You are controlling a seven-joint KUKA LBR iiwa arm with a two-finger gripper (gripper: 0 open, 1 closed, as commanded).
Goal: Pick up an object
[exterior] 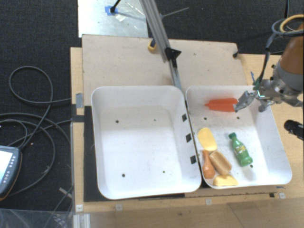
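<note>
Jaws (252, 100) spread open beside the orange object (221, 105) — green bottle (240, 149) label unreadable (too small).

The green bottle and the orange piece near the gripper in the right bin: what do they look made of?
Green bottle: probably moulded plastic, glossy, with a pale glint and a yellowish label band; likely a toy. Orange piece: looks like smooth matte plastic or rubber, uniform colour with soft rounded ends, though the picture is too coarse to settle which.
</note>
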